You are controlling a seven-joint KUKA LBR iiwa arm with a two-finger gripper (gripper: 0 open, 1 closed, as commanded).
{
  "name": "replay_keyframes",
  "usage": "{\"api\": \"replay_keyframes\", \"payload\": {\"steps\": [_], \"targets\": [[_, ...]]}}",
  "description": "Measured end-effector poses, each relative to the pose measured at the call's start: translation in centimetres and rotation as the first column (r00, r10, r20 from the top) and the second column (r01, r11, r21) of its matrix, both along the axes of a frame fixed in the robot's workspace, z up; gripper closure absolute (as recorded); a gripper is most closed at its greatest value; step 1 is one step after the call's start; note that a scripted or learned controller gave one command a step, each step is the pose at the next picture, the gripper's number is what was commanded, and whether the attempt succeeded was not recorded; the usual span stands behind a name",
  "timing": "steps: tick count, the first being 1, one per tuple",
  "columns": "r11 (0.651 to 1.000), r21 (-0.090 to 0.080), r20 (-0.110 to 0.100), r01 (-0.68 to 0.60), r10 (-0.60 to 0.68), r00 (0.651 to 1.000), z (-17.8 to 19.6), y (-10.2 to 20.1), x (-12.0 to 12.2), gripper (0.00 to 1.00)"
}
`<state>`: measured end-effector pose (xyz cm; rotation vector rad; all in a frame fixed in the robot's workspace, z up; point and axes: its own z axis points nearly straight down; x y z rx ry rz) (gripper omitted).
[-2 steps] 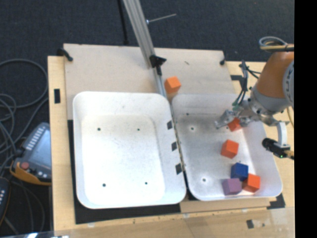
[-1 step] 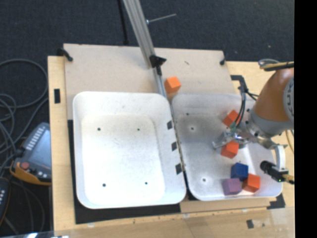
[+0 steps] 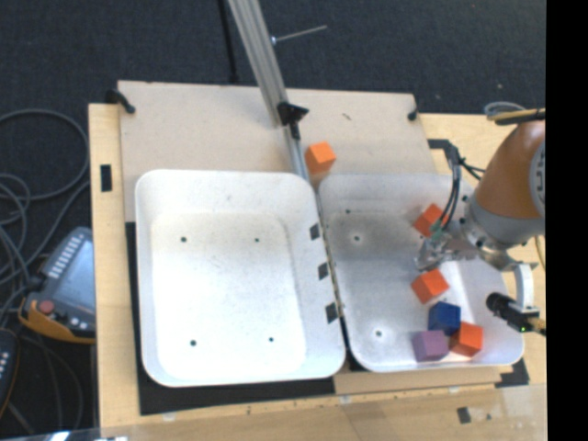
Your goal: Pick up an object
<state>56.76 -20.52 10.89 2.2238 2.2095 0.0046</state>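
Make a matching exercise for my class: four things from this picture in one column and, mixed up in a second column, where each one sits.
Things:
1. purple block
2. blue block
3. orange block outside the bins
4. end effector

Places:
A. on the bench, beside the metal rail
B. over the right bin, above an orange block
C. by the right bin's near rim
D. just above the purple block in the view

Pairs: 1-C, 2-D, 3-A, 4-B

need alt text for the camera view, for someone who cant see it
A grey and orange robot arm reaches from the right, its claw low over the right bin, just above an orange block. Blue, purple and more orange blocks lie nearby.
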Motion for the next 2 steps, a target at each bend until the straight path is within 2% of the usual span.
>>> {"api": "replay_keyframes", "payload": {"steps": [1,2], "targets": [[1.000,0.000,0.000,0.001,-0.001,1.000,-0.1,0.0,0.0,0.00],[1.000,-0.004,0.004,-0.002,0.002,1.000,-0.9,3.8,-3.4,0.00]]}}
